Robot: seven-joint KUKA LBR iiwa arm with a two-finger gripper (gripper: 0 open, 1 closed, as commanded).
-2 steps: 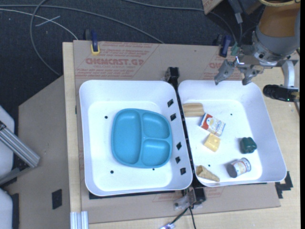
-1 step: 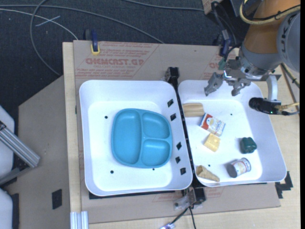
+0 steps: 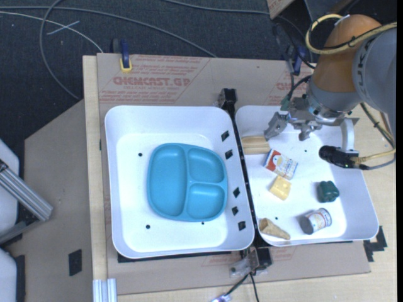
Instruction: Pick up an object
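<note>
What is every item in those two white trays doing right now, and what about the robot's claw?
Blue divided plate: flat in the left bin, nothing on it.
Wooden block: lying by the right bin's left wall.
Red-and-white packet: lying flat.
Yellow block: lying loose.
Green object: lying loose.
Small can: on its side.
Gripper: over the right bin, holding nothing.

The brown cardboard sheet (image 3: 189, 68) laid over the counter, under the two bins, carries red printing along its far edge. The largest line reads roughly "CHEMCAST GP", with the last letters cut off by glare; a line of smaller red type runs above it and another below it, both too fine to read. More faint red lettering shows on the same sheet near the right bin, illegible. The small red-and-white packet (image 3: 281, 164) in the right bin bears print too small to make out.
</note>
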